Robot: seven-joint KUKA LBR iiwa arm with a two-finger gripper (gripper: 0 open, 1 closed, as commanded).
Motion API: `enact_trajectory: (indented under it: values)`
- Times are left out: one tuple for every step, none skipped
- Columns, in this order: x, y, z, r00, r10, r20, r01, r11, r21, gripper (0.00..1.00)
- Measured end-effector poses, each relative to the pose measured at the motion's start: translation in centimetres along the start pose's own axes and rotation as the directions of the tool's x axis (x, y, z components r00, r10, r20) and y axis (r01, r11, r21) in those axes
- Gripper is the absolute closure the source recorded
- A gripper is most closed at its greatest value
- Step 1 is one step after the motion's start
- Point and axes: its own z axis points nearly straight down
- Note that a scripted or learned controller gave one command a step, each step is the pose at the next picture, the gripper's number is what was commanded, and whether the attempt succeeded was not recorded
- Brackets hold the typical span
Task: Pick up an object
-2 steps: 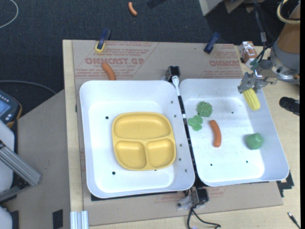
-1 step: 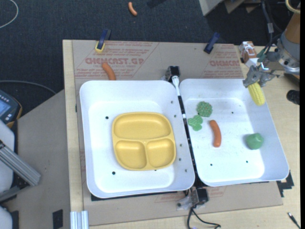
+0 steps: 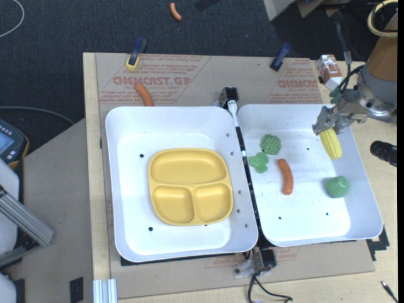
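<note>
My gripper (image 3: 331, 124) hangs over the far right part of the right bin (image 3: 303, 223), directly above the upper end of a yellow corn cob (image 3: 332, 144). The cob's top meets the gripper's tip; whether it is gripped is unclear. Also in this bin are a green broccoli piece (image 3: 271, 144), a smaller green leafy piece (image 3: 258, 163), an orange-red sausage (image 3: 286, 176) and a green rounded piece (image 3: 336, 186). All of these sit apart from the gripper.
The left bin (image 3: 126, 131) holds a yellow divided plate (image 3: 189, 186). An orange sausage (image 3: 144, 94) lies on the cardboard behind the left bin, and another (image 3: 175, 11) lies on the dark floor. Blue clamps (image 3: 136, 52) (image 3: 280, 57) hold the board's far edge.
</note>
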Motion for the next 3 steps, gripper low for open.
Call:
enact_trajectory:
  values:
    - [3.6,-4.2,-1.2,1.0,-0.002,0.0,0.002,1.0,0.0,1.0]
    - [6.3,-9.2,-0.6,1.0,0.0,-0.001,0.0,1.0,0.001,1.0]
    - [9.7,-12.1,-1.7,1.0,-0.003,-0.001,0.003,1.0,-0.001,1.0]
